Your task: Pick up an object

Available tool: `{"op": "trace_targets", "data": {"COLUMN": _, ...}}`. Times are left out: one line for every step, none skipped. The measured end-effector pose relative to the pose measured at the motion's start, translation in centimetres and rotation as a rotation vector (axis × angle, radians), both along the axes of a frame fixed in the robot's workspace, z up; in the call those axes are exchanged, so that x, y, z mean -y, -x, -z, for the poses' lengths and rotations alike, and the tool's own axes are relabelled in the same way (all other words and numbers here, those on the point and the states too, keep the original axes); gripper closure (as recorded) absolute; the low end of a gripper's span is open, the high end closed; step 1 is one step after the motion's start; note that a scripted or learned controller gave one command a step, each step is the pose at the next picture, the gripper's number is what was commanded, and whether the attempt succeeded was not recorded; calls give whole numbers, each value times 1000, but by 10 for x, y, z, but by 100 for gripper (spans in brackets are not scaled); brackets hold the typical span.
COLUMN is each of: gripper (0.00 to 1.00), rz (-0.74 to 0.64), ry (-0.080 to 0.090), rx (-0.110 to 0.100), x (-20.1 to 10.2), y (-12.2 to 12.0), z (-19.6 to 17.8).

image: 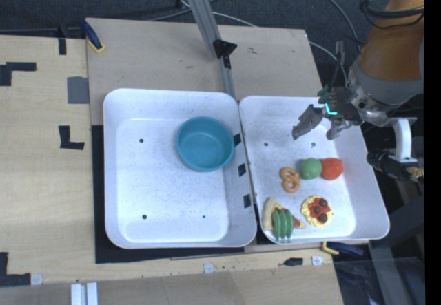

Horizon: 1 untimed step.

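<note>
Green ball below spread jaws

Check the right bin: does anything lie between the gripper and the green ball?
No. In the camera view, bare white bin floor separates the gripper from the green ball.

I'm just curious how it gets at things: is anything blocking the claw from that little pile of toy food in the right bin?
Nothing visible. The gripper hangs over bare bin floor, with the green ball, red ball and pretzel just below it in the camera view.
</note>
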<state>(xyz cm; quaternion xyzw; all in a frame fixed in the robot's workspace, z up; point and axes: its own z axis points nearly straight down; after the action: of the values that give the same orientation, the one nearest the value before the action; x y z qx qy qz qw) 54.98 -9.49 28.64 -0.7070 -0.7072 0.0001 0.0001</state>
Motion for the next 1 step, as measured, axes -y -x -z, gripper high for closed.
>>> {"op": "trace_targets", "data": {"gripper": 0, "rz": 0, "ry": 0, "rx": 0, "x": 0, "y": 0, "z": 0}}
